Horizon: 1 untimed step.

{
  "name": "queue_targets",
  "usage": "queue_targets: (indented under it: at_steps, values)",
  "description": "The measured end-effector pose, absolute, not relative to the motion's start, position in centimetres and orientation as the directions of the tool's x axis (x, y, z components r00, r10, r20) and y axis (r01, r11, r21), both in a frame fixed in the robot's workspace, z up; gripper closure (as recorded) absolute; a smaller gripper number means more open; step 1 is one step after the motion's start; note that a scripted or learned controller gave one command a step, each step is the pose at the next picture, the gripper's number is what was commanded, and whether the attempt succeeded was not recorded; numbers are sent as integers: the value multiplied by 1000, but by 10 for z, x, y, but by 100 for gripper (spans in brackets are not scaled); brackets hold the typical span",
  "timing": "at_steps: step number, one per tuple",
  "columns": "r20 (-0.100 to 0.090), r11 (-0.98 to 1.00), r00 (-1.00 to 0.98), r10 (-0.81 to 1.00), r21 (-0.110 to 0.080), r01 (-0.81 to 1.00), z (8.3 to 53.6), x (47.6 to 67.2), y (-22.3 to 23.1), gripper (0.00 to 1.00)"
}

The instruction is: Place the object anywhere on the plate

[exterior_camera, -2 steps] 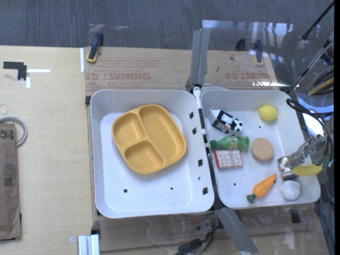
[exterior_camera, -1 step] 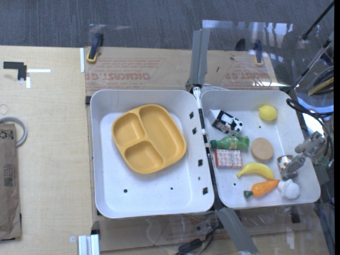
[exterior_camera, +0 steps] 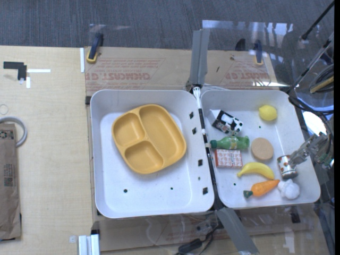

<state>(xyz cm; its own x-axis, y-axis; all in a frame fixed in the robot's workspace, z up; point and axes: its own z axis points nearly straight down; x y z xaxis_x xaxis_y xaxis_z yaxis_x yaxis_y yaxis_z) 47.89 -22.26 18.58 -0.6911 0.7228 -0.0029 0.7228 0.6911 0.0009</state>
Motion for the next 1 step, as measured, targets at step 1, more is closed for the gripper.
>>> queue_targets:
  at_steps: [1]
  values:
    - [-3,691,-691,722,1,722,186,479,-222,0]
